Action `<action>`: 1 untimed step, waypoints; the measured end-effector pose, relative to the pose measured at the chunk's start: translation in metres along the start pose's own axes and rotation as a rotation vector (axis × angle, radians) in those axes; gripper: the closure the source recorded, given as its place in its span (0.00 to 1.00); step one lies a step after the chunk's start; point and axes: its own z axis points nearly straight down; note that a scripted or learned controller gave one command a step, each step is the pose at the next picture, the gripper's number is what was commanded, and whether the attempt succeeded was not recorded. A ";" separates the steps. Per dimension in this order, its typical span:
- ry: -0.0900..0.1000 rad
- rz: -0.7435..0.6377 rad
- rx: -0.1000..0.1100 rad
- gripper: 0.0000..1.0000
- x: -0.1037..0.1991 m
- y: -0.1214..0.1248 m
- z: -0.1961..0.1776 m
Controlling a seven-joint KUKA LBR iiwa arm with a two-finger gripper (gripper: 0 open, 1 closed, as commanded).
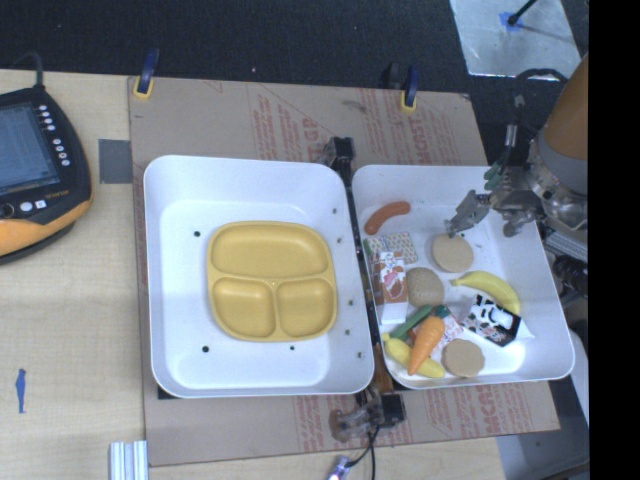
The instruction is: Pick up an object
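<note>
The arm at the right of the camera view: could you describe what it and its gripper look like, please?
The arm enters beside the right bin: a rounded orange band above a grey metal wrist, with a thin dark rod or cable rising near it. The gripper is grey and silver, with two slim, angular metal fingers.

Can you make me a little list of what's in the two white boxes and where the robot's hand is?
left bin: a yellow tray with three compartments
right bin: toy food, with a sausage, banana, carrot and round cookie
gripper: over the right bin's far right part, fingers spread, nothing between them
nearest to gripper: the cookie, just below the left finger
beside the bins: a tablet controller at the left
</note>
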 end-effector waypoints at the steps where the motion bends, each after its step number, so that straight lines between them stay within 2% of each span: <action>1: -0.001 0.000 -0.002 0.00 0.036 -0.025 0.111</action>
